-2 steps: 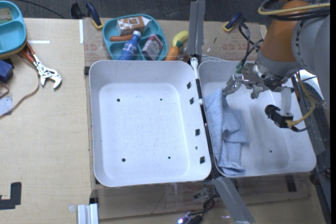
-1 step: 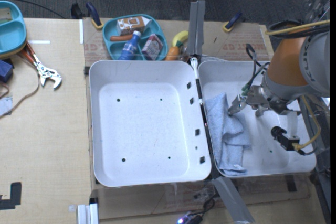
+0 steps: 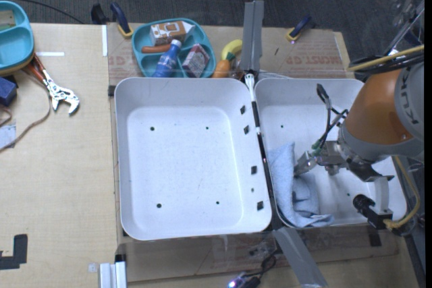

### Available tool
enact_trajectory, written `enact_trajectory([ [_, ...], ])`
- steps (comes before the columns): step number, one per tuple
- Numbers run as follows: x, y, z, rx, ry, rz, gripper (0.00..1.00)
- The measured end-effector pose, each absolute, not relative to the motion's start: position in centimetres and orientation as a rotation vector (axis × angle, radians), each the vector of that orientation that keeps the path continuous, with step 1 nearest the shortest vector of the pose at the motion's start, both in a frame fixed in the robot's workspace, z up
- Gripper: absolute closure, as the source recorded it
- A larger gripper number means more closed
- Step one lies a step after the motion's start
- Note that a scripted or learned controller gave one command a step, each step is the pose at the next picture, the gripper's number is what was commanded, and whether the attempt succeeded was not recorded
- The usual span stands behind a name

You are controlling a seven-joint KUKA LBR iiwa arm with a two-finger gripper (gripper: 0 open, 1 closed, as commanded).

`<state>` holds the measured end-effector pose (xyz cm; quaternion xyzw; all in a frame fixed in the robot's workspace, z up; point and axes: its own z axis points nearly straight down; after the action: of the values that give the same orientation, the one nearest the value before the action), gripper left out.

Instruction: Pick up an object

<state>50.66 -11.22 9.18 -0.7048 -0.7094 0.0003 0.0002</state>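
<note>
I see the gripper low in the right bin, touching the pale blue cloth; whether it is clamped or parted, I cannot tell.

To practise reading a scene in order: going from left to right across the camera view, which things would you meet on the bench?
Wrench → teal tray of small items → left white bin → right white bin → pale cloth inside it → claw at the cloth's edge → orange band of the arm.
</note>
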Motion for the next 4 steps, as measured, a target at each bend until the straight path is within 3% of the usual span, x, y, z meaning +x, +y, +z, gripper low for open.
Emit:
enact_trajectory([
  [1, 49.5, -16.0, 16.6, -2.249, -2.195, 0.001, 0.0],
  [2, 47.8, -10.9, 9.2, -2.155, -2.287, -0.002, 0.0],
  [3, 55.3, -9.8, 9.3, -2.224, -2.222, -0.001, 0.0],
  [4, 59.1, -9.5, 9.3, -2.116, -2.325, 0.0, 0.0],
])
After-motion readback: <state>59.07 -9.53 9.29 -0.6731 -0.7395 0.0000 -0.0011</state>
